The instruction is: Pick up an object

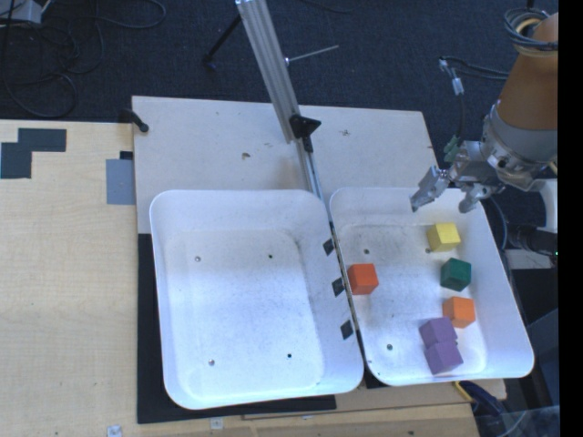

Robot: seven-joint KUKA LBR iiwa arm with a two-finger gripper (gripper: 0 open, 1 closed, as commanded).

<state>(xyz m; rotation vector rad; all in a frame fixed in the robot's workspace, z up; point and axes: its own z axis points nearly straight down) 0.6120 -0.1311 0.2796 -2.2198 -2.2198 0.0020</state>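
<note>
The right bin [392,235] holds several blocks. A yellow block [444,236] lies near its far right side. Below it sit a green block [455,273] and an orange block [459,311]. A purple block [441,345] rests near the front. An orange-red block [363,278] lies by the left wall. My gripper [449,193] hangs over the bin's far right corner, just above and behind the yellow block. Its two fingers [426,190] are spread apart with nothing between them.
The left bin [239,289] sits next to the right one, with black clips [338,286] along the shared wall. A slanted aluminium bar [273,71] rises behind the bins. Cables lie on the dark floor at the back.
</note>
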